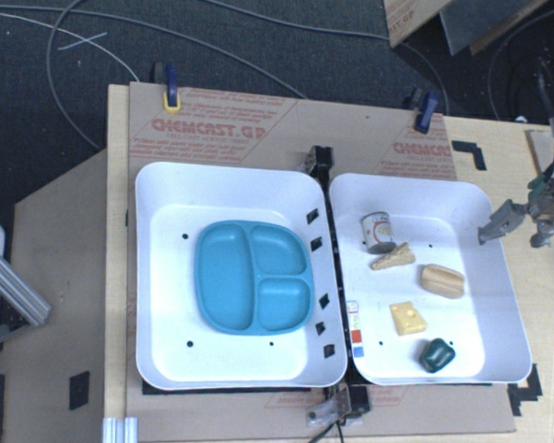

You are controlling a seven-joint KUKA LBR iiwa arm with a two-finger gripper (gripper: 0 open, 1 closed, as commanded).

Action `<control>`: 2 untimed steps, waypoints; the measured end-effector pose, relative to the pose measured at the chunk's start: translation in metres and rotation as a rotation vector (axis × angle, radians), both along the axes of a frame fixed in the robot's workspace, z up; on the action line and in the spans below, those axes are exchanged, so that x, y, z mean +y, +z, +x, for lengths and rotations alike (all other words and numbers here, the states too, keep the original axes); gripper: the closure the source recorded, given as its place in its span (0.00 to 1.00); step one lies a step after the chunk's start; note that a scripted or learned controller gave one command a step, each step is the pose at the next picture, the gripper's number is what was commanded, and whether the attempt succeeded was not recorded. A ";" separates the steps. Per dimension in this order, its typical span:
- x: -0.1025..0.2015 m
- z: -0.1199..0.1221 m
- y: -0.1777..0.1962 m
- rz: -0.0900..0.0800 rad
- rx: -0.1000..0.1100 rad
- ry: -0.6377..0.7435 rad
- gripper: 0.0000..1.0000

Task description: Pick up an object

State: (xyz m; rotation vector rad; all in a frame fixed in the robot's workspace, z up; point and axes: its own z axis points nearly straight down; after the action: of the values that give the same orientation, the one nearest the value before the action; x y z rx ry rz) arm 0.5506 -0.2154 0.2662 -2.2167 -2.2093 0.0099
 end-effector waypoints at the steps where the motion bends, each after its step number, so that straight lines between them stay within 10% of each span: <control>1: 0.001 0.002 0.007 -0.003 -0.013 0.004 0.00; 2: 0.003 0.002 -0.056 -0.001 -0.006 0.003 0.00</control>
State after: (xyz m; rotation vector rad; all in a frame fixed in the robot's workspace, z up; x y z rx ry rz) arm 0.5527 -0.2126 0.2098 -2.2167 -2.2164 0.0039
